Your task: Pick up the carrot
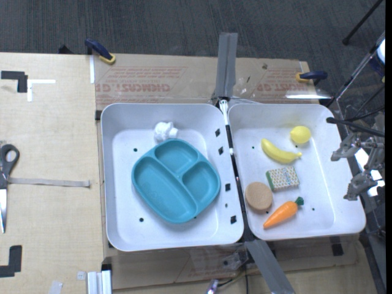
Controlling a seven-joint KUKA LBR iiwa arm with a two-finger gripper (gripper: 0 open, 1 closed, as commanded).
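Near the right bin's [318,228] front edge lies the carrot [281,214], beside a tan disc [258,196]; the gripper [358,167] hovers off right, jaws' state unclear.

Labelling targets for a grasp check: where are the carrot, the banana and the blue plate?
carrot [280,214], camera view, middle of its orange body.
banana [280,152], camera view, middle of its curve.
blue plate [147,192], camera view, bare floor of its large compartment.

- Blue divided plate [176,181] in the left bin [113,182], white crumpled object [164,129] touching its far rim.
- Banana [280,152], lemon [300,134], small box [282,178], brown disc [258,196] in the right bin [324,182].
- Scissors [6,176] on the worktop [49,225].
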